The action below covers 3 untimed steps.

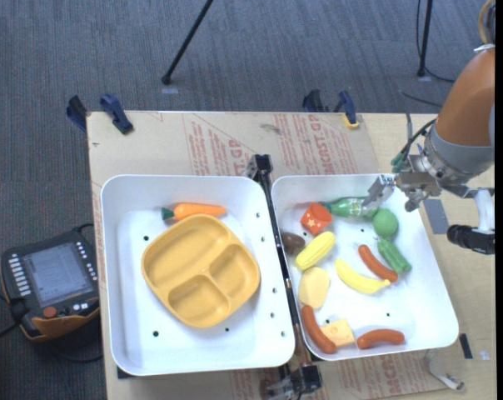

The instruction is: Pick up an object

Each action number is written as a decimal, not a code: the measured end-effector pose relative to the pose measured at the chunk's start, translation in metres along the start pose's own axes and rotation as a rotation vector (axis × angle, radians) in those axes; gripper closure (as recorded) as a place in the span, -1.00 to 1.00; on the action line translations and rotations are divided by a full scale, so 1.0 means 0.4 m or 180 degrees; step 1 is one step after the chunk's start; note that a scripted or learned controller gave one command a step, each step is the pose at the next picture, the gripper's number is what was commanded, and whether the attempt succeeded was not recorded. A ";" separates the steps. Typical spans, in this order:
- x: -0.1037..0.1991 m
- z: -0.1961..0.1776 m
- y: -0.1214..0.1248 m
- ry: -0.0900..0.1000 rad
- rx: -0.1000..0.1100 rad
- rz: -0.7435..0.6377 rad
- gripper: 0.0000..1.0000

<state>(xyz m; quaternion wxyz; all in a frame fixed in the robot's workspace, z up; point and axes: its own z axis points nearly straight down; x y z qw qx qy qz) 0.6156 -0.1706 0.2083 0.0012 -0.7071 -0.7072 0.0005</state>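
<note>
My gripper (395, 195) hangs over the back right corner of the right bin (430, 261), open, with nothing between its fingers. One finger (375, 193) is close to a long green vegetable (350, 207); whether they touch I cannot tell. A round green fruit (385, 222) lies just in front of the gripper. Further into the bin are a red pepper (316, 217), a corn cob (315, 250), a banana (360, 277), a red sausage (376, 262) and a dark green pickle (394, 256).
The right bin's front holds a pale potato (314, 287), a cheese wedge (340, 332) and two more sausages (380, 337). The left bin (122, 307) holds a yellow divided plate (201, 272) and a carrot (197, 211). A teach pendant (47, 282) sits at far left.
</note>
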 end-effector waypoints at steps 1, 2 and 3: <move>-0.002 0.304 -0.115 0.0003 0.0005 -0.0287 -1.00; -0.002 0.277 -0.113 0.0005 0.0001 -0.0277 1.00; 0.089 -0.099 -0.257 -0.0001 -0.0004 0.0033 1.00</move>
